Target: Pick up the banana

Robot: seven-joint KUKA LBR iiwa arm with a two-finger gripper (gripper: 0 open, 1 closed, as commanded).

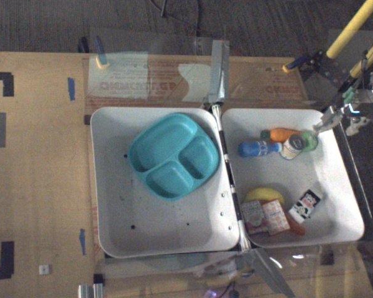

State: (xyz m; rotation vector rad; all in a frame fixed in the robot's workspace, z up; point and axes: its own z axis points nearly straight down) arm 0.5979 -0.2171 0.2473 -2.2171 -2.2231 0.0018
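Right bin (342, 166) on the desk: banana (265, 195) near its front-left corner, long axis roughly left-right, partly under snack packets (265, 216). Pincer (328, 120) at the bin's far-right rim, well apart; jaw state unclear, can't tell.

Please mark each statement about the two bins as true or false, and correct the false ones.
1. The teal divided plate lies in the left bin. True.
2. The banana lies on the plate. False: it lies in the right bin, near its front.
3. The blue bottle lies on its side. True.
4. The gripper holds the banana. False: it is at the right bin's far right corner, apart from the banana.
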